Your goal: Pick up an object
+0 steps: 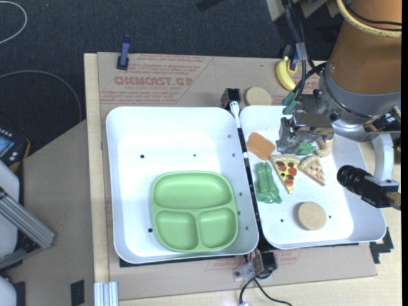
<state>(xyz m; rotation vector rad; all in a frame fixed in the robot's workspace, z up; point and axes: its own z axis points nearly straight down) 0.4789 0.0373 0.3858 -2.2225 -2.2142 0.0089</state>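
A bench seen from above holds 2 shallow white bins side by side. The left bin (pixel 127 139), filling the frame's centre left, holds a green 3-compartment tray (pixel 193 210) lying flat, likely a drop-off spot. The right bin (pixel 357 225) holds toy food clustered in its upper half: an orange bread piece (pixel 261 145), green beans (pixel 266 182), 2 pizza slices (pixel 286 172), and lower down a tan round biscuit (pixel 312 215). At upper right, the gripper (pixel 298 144) hangs low over that cluster, apparently lining up a grasp; whether it is released or clenched cannot be told.
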